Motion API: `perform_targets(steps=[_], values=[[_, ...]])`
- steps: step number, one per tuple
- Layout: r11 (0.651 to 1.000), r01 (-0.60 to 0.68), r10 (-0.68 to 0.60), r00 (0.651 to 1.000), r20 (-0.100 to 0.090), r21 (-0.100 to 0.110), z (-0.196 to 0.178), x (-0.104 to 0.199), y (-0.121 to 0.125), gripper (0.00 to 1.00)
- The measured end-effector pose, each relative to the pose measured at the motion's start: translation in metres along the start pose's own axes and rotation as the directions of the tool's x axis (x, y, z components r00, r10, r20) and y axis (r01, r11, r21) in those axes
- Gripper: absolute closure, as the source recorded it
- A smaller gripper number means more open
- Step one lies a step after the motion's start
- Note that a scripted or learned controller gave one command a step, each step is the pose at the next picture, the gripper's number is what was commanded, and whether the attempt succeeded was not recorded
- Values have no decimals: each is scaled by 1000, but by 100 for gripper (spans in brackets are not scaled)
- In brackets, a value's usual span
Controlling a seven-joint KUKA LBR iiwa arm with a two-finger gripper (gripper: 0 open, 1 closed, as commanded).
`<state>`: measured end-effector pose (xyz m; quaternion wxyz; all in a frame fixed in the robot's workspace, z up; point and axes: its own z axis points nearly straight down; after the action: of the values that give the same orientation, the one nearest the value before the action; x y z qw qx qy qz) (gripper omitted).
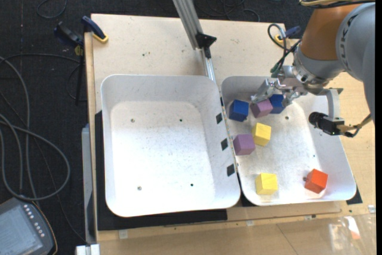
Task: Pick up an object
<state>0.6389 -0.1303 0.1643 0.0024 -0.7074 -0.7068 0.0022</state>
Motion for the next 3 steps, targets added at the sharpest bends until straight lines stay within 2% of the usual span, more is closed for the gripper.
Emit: perform_targets(steps=[1, 2, 3], values=[[1000, 2, -2, 1000, 1, -6, 39, 4, 4, 0], [1000, -1, 1, 1000, 1, -9, 27, 3, 4, 100], [1000, 0, 0, 1000, 2, -12, -20, -5, 4, 100]])
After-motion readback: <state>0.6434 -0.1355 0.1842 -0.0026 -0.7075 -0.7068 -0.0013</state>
